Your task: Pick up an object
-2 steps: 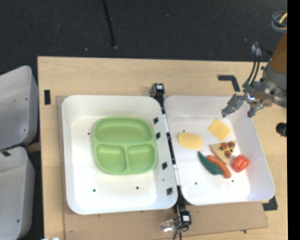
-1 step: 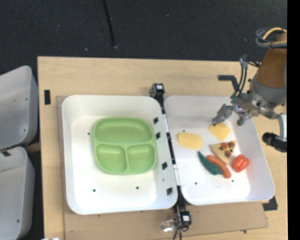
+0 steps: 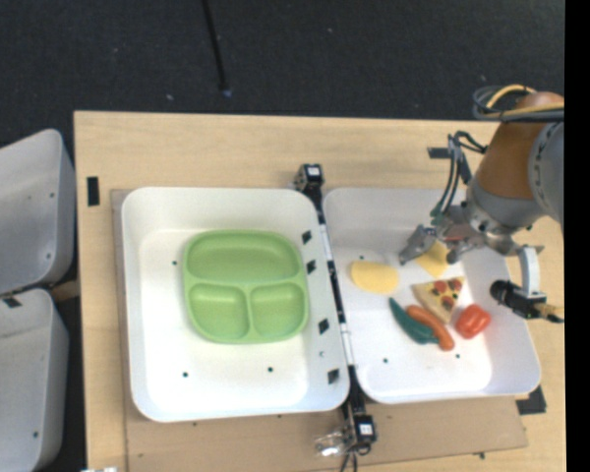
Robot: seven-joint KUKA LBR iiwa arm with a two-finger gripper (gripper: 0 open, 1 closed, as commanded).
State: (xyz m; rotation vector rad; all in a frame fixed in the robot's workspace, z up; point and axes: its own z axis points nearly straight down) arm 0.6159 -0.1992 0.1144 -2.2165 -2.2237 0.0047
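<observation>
In the camera view, the arm (image 3: 511, 170) is reaching in from the right and hanging its jaws (image 3: 435, 244) low over the far part of the right bin (image 3: 374, 377). Whether the jaws are apart or together, I cannot tell; they are sitting right over a small yellow piece (image 3: 433, 261), perhaps touching it, but nothing is visibly lying between them.

The likely picks are all lying in that right bin: a pale yellow lump (image 3: 375, 277) near the bin's left side, a pizza-slice toy (image 3: 443, 294) just beside the yellow piece, a red piece (image 3: 471, 320) near it, and a green pepper-like piece (image 3: 409, 321) touching an orange carrot-like one (image 3: 431, 325). The left bin (image 3: 147, 382) is carrying a green divided plate (image 3: 244, 285), well apart from the arm. Both bins are resting on the desk (image 3: 98, 146).

Judging from this, the approach is looking nearly done, while the grasp and the lift are looking not yet done: every object is resting on the bin floor.
</observation>
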